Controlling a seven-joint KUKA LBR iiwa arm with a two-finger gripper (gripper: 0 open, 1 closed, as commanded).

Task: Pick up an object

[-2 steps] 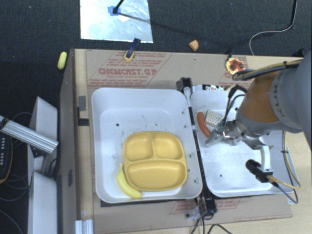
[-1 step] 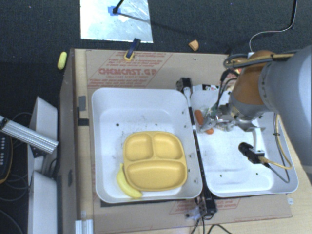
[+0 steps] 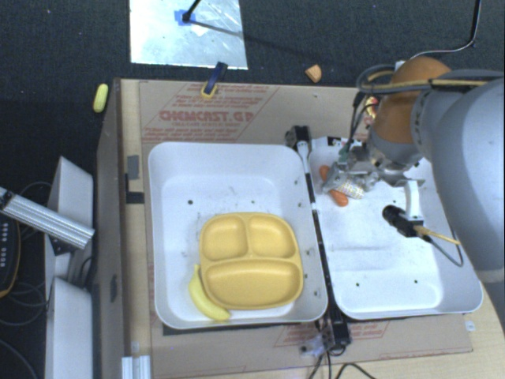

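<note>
In the far left corner of the right bin [image 3: 410,290] my gripper [image 3: 348,181] hangs low over the floor. A small orange piece [image 3: 339,198] lies just below it, touching or nearly touching it. A second orange bit [image 3: 324,171] shows at the gripper's left side, near the bin wall. The left bin [image 3: 173,212] holds a yellow divided plate [image 3: 251,260] with three compartments. A yellow banana [image 3: 203,298] lies along the plate's lower left rim.
The ridge between the two bins [image 3: 313,212] runs close to the gripper's left. The grey arm [image 3: 465,156] covers the right bin's far right side. Outside the bins lie an orange scrap [image 3: 314,73], a yellow item [image 3: 100,97] and a blue-and-yellow tool [image 3: 213,79].
</note>
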